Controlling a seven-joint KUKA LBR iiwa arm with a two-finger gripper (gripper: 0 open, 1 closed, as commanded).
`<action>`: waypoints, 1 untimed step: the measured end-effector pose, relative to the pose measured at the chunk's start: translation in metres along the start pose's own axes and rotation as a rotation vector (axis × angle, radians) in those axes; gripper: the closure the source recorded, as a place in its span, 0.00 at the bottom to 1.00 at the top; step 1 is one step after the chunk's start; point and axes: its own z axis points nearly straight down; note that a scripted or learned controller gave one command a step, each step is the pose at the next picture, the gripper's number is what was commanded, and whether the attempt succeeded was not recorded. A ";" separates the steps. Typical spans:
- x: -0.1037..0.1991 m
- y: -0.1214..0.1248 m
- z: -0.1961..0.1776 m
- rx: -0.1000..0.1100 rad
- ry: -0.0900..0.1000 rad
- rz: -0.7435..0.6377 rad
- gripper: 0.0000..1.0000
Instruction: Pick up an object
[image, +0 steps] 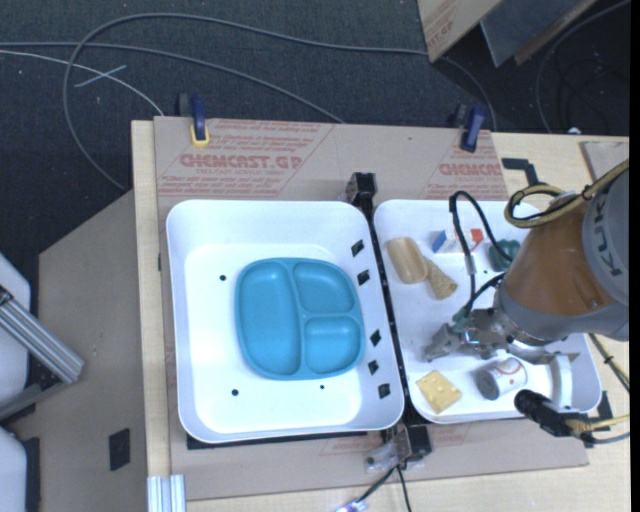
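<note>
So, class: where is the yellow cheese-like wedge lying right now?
The yellow wedge lies in the right bin, near its front-left corner, just below the gripper.

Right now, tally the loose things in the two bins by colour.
Blue: 2, divided plate and small block
Tan: 1, bread-like piece
Yellow: 1, cheese wedge
Grey: 1, small lump
Red: 1, small piece
Total: 6; the arm may hide others.

right bin (590, 385) | tan bread piece (418, 266) upper left | yellow cheese wedge (438, 391) lower left, flat
</note>
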 end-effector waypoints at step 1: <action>0.000 0.001 -0.013 -0.005 -0.001 0.001 1.00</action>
